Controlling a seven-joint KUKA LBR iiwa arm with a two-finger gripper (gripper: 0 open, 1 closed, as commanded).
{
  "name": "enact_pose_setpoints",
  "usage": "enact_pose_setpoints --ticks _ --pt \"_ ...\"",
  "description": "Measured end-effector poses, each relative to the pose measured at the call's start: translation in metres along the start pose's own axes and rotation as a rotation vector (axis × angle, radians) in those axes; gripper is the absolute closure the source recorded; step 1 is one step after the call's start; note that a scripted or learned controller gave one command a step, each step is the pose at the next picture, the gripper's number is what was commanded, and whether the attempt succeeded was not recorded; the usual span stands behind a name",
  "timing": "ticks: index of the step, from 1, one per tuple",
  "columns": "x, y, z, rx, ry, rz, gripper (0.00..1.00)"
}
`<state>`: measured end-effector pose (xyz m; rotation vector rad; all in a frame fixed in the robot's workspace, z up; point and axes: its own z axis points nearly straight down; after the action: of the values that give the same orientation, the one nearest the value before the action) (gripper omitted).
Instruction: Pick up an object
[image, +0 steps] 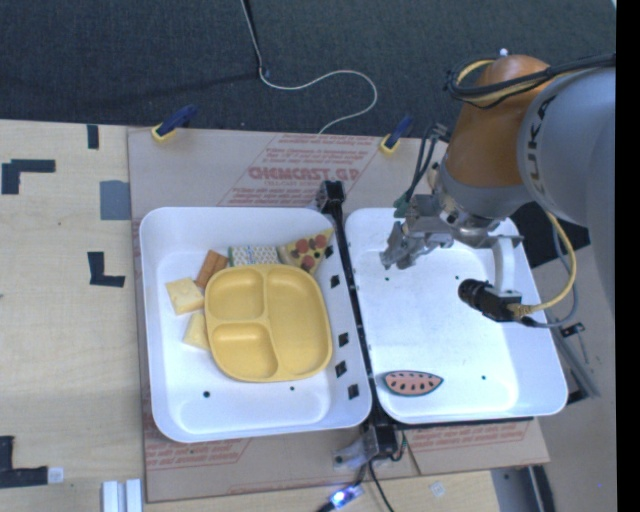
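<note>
The gripper (398, 255) hangs over the upper left part of the right bin (520, 395), near the divider between the 2 bins, and nothing sits between its fingers; whether they are spread or closed cannot be told from this slanted view. The nearest loose thing in that bin is the watermelon slice (412, 382), lying flat against the bin's near edge, well apart from the gripper and almost straight toward the camera from it. Its long axis runs left to right, parallel to that near edge. The arm (500, 110) reaches in from the right, wrist bent down over the bin floor. In the left bin (160, 300), a yellow divided plate (270, 322) lies beside several small food pieces (185, 295). A pick of the slice likely calls for travel toward the near edge, then descent.
</note>
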<state>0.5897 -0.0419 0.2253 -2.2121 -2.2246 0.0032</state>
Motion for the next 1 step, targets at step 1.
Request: enact_pose_setpoints --ticks 1 --pt "0.0380 -0.0348 -0.0090 -0.001 0.000 0.000 1.00"
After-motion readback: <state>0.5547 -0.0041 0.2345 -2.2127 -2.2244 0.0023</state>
